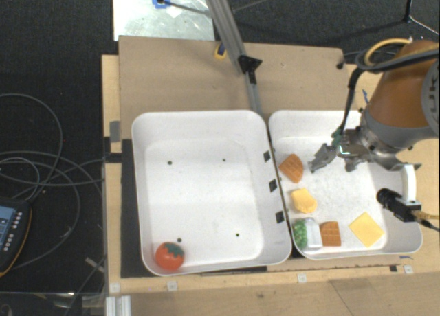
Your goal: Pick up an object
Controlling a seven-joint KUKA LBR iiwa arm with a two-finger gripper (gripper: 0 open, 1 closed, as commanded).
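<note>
The gripper [335, 159] hangs over the right bin [323, 123], near the bin's middle. Its two fingers are spread wide and nothing sits between them. The grey arm with its orange band [402, 95] comes in from the right side of that bin.

Just left of the gripper, inside the right bin, lies an orange waffle piece [291, 167]. Below that, a bit nearer the bin's front edge, sits a yellow lump [304, 201]. At the front of the right bin there is a green and white thing [306, 233], and a small brown waffle square [331, 233] is just beside it. A flat yellow cheese slice [366, 229] lies near the front right corner.

The left bin [199, 123] touches the right bin along one side. A red tomato [169, 256] sits in the left bin's front corner, far from the right bin. Both bins rest on the brown counter [289, 77].
</note>
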